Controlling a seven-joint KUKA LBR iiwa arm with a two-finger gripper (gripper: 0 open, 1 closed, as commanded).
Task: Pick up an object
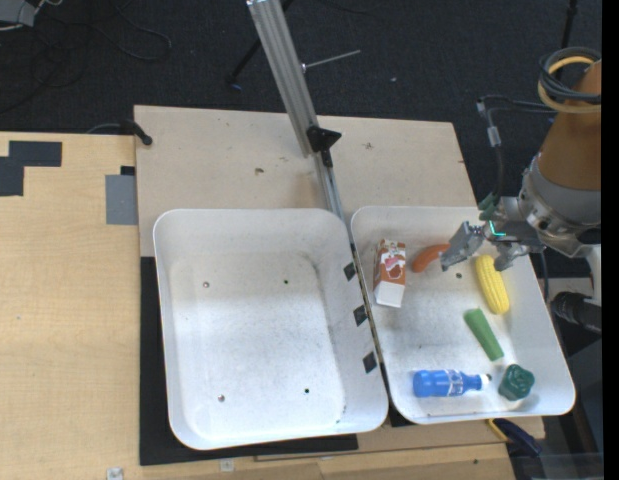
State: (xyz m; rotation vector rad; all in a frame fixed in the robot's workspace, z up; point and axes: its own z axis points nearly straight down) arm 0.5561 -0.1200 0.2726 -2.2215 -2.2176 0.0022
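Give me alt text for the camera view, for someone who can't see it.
A grey robot arm reaches in from the right, its tool hovering over the right bin, which holds a small carton, an orange piece, a corn cob, a green stick, a blue bottle and a dark green lump. The left bin sits beside it.

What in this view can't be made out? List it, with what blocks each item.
- Gripper: too small and blurred to tell the finger state or any contact with the orange item.
- Carton: label print too small to read.
- Dark green object: too small to identify.
- Corn cob: top end hidden under the gripper.
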